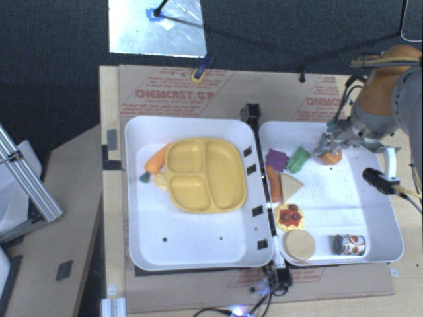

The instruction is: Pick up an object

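Orange and rounded, a small smooth plastic piece lies at about one o'clock in the right white bin, directly under the claw, which is low over it; whether the claw is spread or pinching I cannot tell. This looks like the reach-and-grasp step: next comes a firm close, then a straight lift. At nine o'clock from the piece lie a green block and a knobbly purple toy. Toward six sits a glossy small can. Across the divider, a moulded yellow sectioned plate rests in the left bin.
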Tool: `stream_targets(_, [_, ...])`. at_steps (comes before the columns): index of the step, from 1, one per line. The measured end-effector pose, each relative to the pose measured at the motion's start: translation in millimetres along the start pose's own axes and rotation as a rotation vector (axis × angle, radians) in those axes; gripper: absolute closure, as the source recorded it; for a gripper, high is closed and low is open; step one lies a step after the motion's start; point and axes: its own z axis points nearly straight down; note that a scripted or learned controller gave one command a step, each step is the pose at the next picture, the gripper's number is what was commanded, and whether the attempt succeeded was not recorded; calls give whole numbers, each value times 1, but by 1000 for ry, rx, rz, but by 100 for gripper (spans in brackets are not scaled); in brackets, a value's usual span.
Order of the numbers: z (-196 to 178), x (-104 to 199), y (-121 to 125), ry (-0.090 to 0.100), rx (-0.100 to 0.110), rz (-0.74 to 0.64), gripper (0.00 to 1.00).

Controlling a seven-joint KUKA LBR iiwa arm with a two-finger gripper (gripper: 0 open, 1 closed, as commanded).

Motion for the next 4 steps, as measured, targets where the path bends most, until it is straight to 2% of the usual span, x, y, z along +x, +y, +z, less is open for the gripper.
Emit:
stream_targets(1, [-48,-8,5,5,10,2,100])
stream_targets(2, [-101,-10,17,5,10,2,100])
stream_targets(3, [-125,-10,19,5,10,2,100])
stream_targets(4, [-122,47,-7,8,16,-1,100])
